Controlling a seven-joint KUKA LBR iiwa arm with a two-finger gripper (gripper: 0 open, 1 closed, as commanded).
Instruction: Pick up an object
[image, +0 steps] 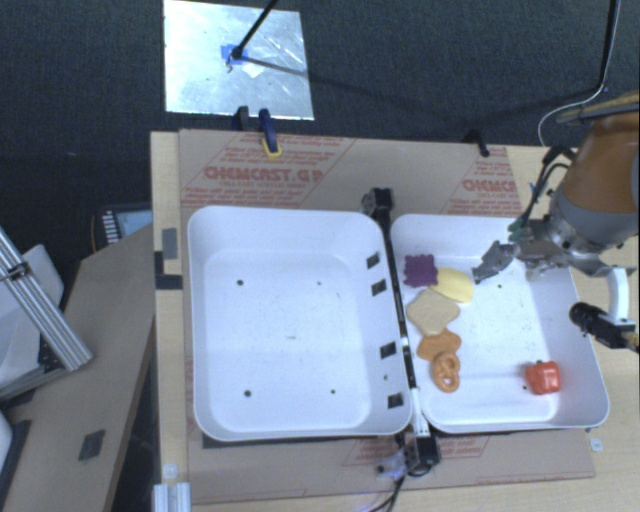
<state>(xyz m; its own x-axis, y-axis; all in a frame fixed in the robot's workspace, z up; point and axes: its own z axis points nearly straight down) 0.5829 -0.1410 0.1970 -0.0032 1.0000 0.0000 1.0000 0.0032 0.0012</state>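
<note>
**A:** Status on the pick?

**B:** Not done. Camera view: gripper (491, 264) sits over the right bin (585, 415), just right of the yellow piece (456, 285), slightly above it in frame. Nothing between the fingers as far as I can see — so no grasp yet.

**A:** Open or closed?

**B:** Can't tell. The tip is a small dark-grey blob at this angle; no readable gap.

**A:** What's in reach?

**B:** All items are in the right bin, mostly clustered near the divider (392, 300). Taking the yellow piece as reference: purple block (420, 270) just to its left, close to touching; tan slice (432, 311) just below-left, overlapping or touching its edge — hard to separate. Orange pretzel-like pieces (442, 360) further below that. Red piece (542, 377) well apart, down toward the bin's near right corner.

**A:** Likely target?

**B:** My guess is the yellow piece — nearest the tip. Whether the tip is touching it or hovering above, I can't say from a slanted overhead.

**A:** Left to do?

**B:** Everything that counts: close on an item, lift clear of the bin floor. Risk as I judge it: the tight cluster, where fingers may nudge the purple block or tan slice.

**A:** Left bin (200, 330)?

**B:** Not involved in this.
</note>
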